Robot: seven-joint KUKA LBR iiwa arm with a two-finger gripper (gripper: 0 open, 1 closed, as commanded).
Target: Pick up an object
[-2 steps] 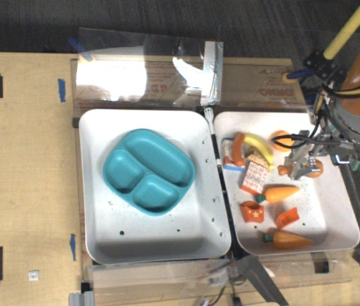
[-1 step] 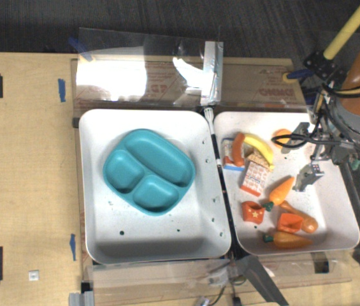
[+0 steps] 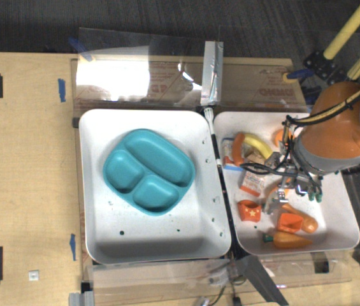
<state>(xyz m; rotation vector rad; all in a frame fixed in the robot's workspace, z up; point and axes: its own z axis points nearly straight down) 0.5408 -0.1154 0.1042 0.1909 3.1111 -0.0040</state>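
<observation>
The right bin (image 3: 348, 225) holds a jumble of small items. A yellow banana (image 3: 257, 146) lies near its far side, beside an orange and white piece (image 3: 237, 148). A white packet with red print (image 3: 252, 183) sits in the middle. An orange cup-like piece (image 3: 250, 211) lies toward the front left. An orange block (image 3: 297, 222) and an orange carrot with a green tip (image 3: 287, 238) lie along the front. My gripper (image 3: 280, 196) hangs low over the bin's middle, just above the orange block and right of the packet. Cables and the wrist hide the items right under it.
The left bin (image 3: 97, 234) carries a teal divided plate (image 3: 149, 171). The arm's orange band (image 3: 332, 129) covers the right bin's far right part. A clear plastic wall (image 3: 141, 75) and a metal post (image 3: 211, 72) stand behind the bins.
</observation>
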